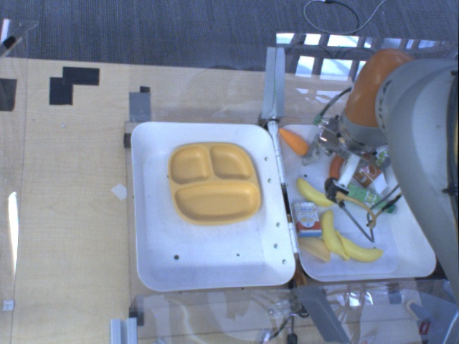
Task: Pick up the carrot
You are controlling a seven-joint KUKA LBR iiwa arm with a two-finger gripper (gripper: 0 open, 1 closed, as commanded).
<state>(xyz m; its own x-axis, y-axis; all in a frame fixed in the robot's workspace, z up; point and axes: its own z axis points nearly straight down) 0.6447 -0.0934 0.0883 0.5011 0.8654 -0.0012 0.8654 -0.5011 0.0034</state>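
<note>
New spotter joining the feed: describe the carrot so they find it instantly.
Look in the right bin, at its far-left corner beside the divider. The carrot lies there, just left of the gripper. It is a plain orange tapered stub; the bananas nearer the camera are yellow.

Bright, even light falls from above, and the bench (64, 192) and the left bin (215, 264) cast only faint, soft shadows. White glare streaks the clear panels near the top right and along the left edge. The arm (423, 142), close to the lens, looks blurred and soft.
</note>
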